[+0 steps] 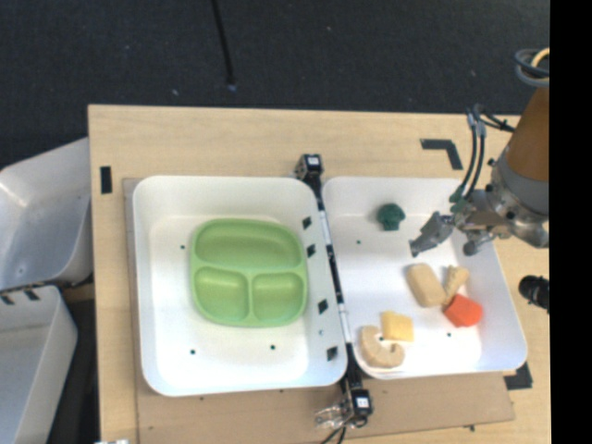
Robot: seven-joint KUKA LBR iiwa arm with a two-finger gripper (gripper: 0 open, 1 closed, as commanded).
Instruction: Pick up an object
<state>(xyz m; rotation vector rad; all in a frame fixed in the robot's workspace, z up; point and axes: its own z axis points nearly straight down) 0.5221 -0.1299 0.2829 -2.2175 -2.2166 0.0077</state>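
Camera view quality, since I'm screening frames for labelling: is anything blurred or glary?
Camera view: soft overall; the gripper is smeared, its outline unclear; the white bins are bright with little surface detail; the small green object keeps a readable outline.

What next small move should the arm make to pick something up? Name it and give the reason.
Probably lower the gripper toward the tan piece just below it in the right bin. The gripper hangs above the bin floor with nothing between its fingers, and that piece is the nearest item, with room around its left side.
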